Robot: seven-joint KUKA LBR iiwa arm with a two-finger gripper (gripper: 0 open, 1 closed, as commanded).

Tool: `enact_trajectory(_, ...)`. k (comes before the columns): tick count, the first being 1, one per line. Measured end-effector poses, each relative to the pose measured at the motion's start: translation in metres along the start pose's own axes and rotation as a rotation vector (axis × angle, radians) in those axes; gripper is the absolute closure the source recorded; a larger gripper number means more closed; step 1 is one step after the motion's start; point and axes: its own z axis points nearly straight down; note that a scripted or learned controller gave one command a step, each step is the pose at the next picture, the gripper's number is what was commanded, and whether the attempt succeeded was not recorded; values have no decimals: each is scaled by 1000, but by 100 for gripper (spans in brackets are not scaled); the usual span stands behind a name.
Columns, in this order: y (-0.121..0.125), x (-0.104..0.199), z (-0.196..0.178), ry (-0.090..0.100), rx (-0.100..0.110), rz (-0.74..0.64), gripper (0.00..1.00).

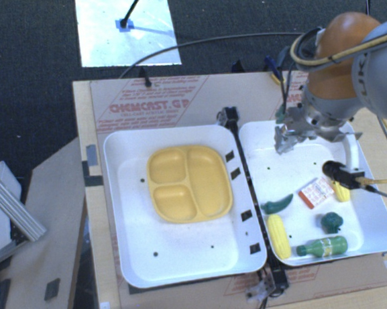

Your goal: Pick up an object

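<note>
While nothing is lifted: progress: none
Gripper [283, 139]: over right bin [382, 231] (finger gap unreadable)
Left: grasp, e.g. corn [277, 236]

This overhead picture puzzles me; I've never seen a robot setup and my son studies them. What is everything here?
One camera looks down at a slant on a bench. The grey robot arm with an orange band reaches in from the right; its two-finger gripper hangs above the right white bin, holding nothing. That bin contains a yellow toy corn cob, a dark green pepper, a green bottle, a green broccoli piece and a small red-and-white packet. The left white bin holds a yellow divided plate.
</note>
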Motion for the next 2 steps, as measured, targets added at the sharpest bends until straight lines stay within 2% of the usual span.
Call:
enact_trajectory(1,-13,54,6,0,2,0,100)
enact_trajectory(2,-25,105,-11,0,0,0,100)
